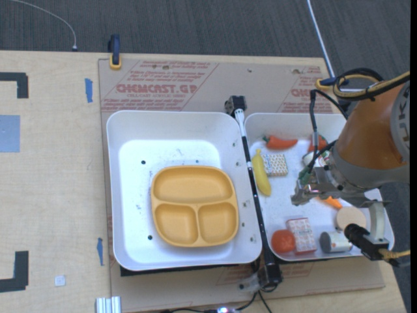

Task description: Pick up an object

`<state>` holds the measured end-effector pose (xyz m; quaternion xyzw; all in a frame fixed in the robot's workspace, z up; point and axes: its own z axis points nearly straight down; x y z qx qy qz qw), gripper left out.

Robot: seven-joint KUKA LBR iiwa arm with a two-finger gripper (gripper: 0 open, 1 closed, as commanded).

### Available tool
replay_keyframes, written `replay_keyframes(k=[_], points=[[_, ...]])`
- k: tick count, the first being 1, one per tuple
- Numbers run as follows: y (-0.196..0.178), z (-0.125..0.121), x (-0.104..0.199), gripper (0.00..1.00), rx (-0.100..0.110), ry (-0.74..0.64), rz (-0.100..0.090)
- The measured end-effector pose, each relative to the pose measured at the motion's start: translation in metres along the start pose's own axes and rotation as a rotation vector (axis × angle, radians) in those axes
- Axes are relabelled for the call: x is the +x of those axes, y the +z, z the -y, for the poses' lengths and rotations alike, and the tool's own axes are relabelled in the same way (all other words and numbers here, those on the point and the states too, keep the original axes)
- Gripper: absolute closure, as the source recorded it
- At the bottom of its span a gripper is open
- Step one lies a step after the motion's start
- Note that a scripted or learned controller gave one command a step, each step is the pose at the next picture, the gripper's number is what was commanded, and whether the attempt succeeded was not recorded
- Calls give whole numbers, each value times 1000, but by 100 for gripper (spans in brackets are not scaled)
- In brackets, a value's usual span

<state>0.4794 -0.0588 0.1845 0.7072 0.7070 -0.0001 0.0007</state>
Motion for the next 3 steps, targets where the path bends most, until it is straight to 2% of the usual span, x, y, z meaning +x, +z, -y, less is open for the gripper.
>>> replay_keyframes(k=[1,2,3], points=[[0,0,0,0,0,-1,0],[89,0,-38,0,1,0,-1],[79,0,-37,100,-1,0,0]])
